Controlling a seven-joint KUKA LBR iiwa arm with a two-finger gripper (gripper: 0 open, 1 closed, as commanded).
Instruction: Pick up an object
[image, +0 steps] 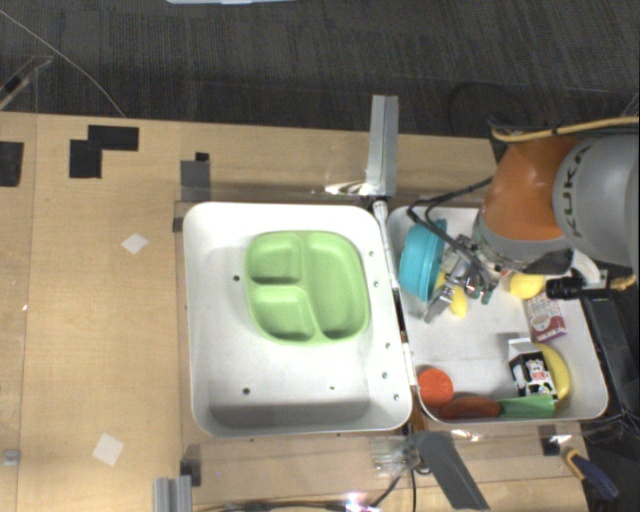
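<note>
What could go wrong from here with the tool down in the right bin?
1. The tool sits tight between the blue bowl and a small yellow object; it may close on neither, or nudge the bowl against the bin wall.
2. The bowl stands tilted on edge, so a pinch could slip off.
3. Items crowd the right bin, so the lift might drag a neighbour.

Left white bin (215, 330): green three-compartment plastic tray (305, 285) at centre; bare floor along near and left sides.

Right white bin (598, 395): bare patch mid-floor; crowded near edge with orange ball (435, 383), brown-red sausage-shaped piece (465, 406), green block (528, 406), yellow banana (558, 375); blue round bowl (421, 262) tilted beside dividing wall.
</note>
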